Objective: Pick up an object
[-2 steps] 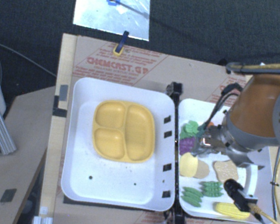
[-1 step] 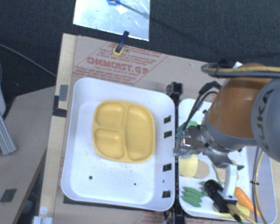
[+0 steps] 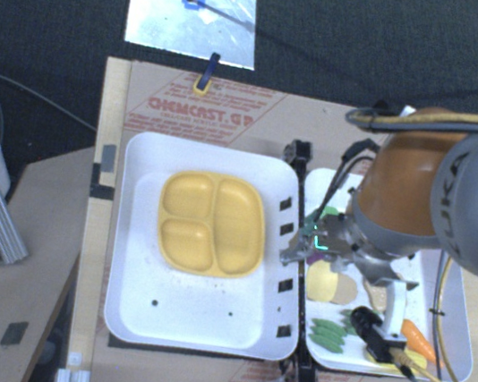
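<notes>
The right bin [image 3: 456, 358] holds several small toy foods. A pale yellow rounded piece [image 3: 322, 283] lies by the bin's left wall, with a tan piece [image 3: 346, 292] touching its right side. Green pea pods [image 3: 329, 333] lie near the front edge. An orange carrot [image 3: 420, 336] and a small yellow piece [image 3: 416, 359] sit at the front right. My gripper [image 3: 332, 261] hangs low over the bin, just above the pale yellow piece, under the bulky grey and orange wrist [image 3: 401, 199]. Nothing is seen held.
The left bin [image 3: 191, 314] carries a yellow divided plate [image 3: 212, 224] in its middle. A black divider [image 3: 297, 277] with clips runs between the bins. The arm covers the back half of the right bin. Cardboard lies beneath both bins.
</notes>
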`<state>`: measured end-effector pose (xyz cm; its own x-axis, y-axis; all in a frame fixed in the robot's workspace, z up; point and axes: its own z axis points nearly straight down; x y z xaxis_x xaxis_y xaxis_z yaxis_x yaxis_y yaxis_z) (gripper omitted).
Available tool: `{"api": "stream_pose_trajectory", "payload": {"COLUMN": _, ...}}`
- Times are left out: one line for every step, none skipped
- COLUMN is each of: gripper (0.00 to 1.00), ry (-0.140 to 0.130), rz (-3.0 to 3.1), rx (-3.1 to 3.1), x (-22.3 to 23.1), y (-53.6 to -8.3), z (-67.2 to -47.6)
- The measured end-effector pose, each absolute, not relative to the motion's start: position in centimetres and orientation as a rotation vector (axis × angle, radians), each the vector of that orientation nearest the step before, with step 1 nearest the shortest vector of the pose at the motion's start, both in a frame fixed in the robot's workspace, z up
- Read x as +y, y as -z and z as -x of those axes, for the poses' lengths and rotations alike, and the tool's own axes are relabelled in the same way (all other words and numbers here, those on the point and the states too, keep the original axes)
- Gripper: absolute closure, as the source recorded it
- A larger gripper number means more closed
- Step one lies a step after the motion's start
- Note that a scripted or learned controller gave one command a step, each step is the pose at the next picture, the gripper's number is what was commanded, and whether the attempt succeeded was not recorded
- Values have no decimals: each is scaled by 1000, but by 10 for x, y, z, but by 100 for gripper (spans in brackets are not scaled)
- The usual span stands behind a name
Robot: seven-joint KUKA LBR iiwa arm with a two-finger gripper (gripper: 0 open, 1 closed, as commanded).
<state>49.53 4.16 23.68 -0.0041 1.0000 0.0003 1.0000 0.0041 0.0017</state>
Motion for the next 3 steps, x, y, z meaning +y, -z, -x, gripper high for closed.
{"api": "stream_pose_trajectory", "payload": {"gripper": 0, "ry": -10, "rz": -2207, "rx": 2233, "x": 123, "y": -278, "z": -518}}
{"api": "stream_pose_trajectory", "payload": {"gripper": 0, "ry": 4, "rz": -2219, "rx": 2225, "x": 138, "y": -96, "z": -528}}
{"api": "stream_pose_trajectory", "payload": {"gripper": 0, "ry": -1, "rz": -2211, "rx": 2229, "x": 193, "y": -86, "z": -588}}
